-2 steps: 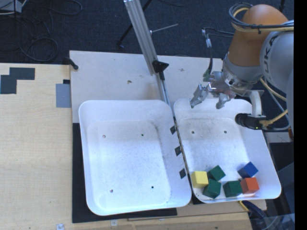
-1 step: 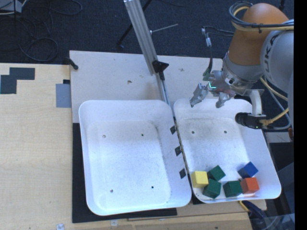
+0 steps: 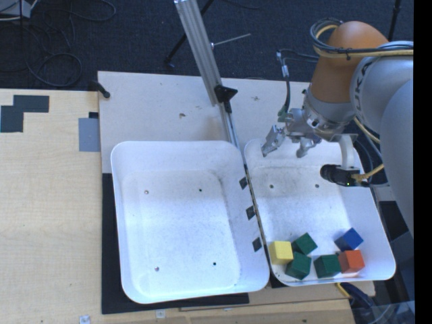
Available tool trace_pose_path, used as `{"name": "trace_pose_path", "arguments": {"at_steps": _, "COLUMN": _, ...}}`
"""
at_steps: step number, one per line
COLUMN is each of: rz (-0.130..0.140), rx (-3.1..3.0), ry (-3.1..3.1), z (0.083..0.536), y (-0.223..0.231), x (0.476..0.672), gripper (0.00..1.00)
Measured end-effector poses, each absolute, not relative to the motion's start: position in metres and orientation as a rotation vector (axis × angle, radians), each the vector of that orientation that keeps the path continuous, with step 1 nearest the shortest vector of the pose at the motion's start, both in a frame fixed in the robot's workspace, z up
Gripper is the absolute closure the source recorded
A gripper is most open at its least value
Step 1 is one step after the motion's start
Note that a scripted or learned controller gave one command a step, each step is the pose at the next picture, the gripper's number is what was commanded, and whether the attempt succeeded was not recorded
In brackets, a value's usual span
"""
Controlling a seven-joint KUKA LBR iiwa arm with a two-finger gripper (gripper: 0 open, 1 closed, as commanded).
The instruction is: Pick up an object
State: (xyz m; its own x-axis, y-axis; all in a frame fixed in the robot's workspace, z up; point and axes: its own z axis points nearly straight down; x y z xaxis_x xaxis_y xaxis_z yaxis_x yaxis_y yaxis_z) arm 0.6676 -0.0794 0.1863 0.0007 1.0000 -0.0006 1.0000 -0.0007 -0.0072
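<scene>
While coloured blocks (image 3: 314, 255) cluster at the right bin's (image 3: 297, 187) near edge, the gripper (image 3: 289, 145) hovers at its far edge, fingers spread, holding nothing.

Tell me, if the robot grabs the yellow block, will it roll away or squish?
Probably neither. The yellow block looks like a flat-sided cube, so it should sit still or slide, not roll. Its crisp edges suggest it is stiff. A green block seems to touch it, so a push might nudge that one too. The end effector hangs apart from it.

Matt white plastic bins (image 3: 135, 181) on a pale wood-grain bench (image 3: 47, 214)
</scene>
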Motion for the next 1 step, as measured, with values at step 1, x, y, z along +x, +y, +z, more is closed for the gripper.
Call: {"name": "trace_pose_path", "arguments": {"at_steps": 1, "rz": 0.002, "rx": -2.222, "ry": -2.219, "z": 0.0884, "y": -0.1044, "x": 0.668, "gripper": 0.0}}
